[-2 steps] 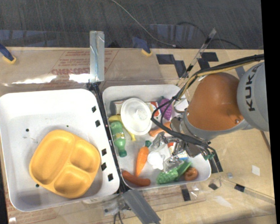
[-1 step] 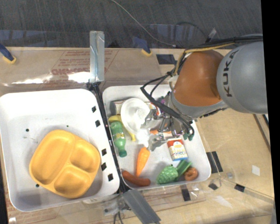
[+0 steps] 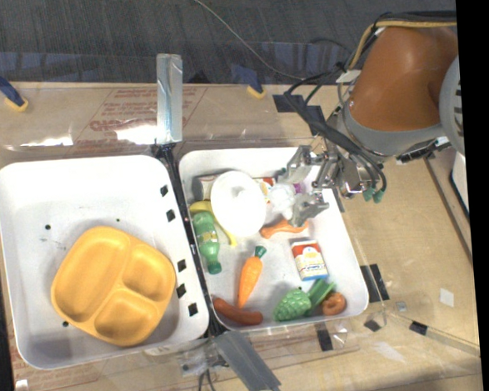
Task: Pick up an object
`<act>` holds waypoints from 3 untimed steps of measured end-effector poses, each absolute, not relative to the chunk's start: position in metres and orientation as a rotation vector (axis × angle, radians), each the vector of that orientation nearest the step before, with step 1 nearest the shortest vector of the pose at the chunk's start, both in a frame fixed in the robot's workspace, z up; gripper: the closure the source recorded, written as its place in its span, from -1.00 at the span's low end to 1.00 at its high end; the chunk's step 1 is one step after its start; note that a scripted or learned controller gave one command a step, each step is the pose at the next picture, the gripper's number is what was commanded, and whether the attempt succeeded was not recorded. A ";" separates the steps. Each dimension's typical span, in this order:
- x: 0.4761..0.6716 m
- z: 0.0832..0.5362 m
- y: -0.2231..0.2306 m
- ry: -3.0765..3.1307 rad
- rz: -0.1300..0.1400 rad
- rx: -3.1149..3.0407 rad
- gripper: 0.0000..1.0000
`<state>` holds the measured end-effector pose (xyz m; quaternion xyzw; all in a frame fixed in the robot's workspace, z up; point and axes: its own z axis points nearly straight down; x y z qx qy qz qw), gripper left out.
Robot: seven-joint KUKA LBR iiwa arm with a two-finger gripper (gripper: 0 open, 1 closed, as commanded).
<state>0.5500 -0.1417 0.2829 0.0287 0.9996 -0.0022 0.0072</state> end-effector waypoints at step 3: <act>0.483 0.097 -0.126 3.118 -0.012 -0.122 -1.00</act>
